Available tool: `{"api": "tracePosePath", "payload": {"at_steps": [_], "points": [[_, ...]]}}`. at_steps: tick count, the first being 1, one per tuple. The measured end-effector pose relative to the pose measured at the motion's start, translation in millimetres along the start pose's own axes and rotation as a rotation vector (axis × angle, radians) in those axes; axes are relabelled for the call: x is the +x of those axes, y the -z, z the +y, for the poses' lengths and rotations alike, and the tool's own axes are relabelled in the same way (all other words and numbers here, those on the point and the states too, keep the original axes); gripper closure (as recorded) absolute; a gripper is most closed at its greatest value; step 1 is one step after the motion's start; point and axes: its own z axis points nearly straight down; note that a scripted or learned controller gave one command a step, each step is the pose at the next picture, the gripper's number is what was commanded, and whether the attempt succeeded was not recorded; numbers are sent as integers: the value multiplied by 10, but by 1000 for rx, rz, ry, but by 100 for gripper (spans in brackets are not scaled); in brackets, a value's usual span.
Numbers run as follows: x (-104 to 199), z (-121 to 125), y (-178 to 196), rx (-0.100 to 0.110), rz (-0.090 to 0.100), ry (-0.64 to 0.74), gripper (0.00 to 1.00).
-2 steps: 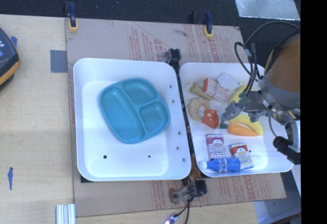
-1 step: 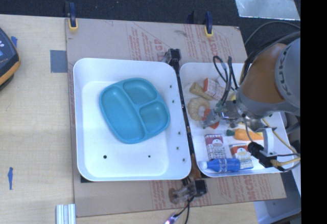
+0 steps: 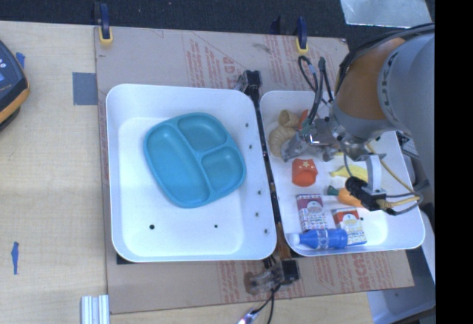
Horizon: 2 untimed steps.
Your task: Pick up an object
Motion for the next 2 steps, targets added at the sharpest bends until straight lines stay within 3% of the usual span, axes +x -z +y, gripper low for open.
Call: {"api": "tracePosePath", "payload": {"at_steps": [1, 2], "points": [[5, -525, -6, 2, -1, 2, 0], [-6, -525, 97, 3, -2, 3, 100]]}}
